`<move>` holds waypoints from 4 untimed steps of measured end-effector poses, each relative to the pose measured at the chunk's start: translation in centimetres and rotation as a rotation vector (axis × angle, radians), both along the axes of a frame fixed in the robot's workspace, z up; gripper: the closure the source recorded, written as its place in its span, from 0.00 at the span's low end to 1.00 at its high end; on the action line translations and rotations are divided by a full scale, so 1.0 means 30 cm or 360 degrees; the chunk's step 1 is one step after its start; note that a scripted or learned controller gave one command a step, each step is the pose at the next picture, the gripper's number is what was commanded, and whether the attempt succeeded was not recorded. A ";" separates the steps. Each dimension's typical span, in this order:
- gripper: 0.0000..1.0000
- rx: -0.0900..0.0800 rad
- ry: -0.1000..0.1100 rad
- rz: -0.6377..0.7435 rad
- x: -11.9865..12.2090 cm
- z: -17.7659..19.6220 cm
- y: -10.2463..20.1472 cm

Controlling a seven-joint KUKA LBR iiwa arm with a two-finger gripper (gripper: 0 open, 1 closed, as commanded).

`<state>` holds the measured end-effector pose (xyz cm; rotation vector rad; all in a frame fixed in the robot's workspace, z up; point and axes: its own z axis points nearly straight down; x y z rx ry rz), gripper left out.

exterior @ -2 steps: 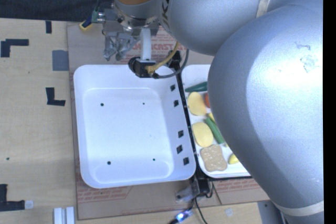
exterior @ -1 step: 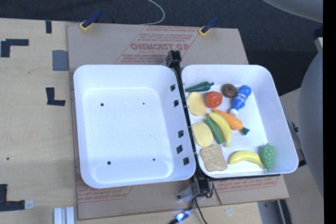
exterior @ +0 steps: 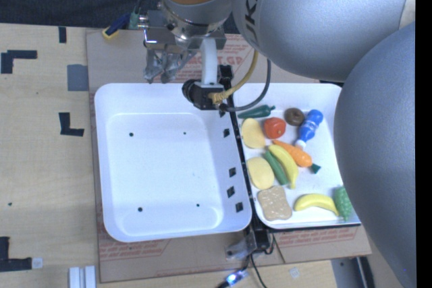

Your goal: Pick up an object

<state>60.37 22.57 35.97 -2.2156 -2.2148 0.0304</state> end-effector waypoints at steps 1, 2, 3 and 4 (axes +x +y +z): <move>1.00 0.0018 -0.0050 0.0006 0.104 0.438 0.011; 1.00 0.0012 -0.0040 0.0003 0.219 0.592 0.020; 0.00 0.0010 -0.0030 0.0004 0.215 0.582 0.021; 1.00 0.0009 -0.0031 0.0007 0.214 0.616 0.024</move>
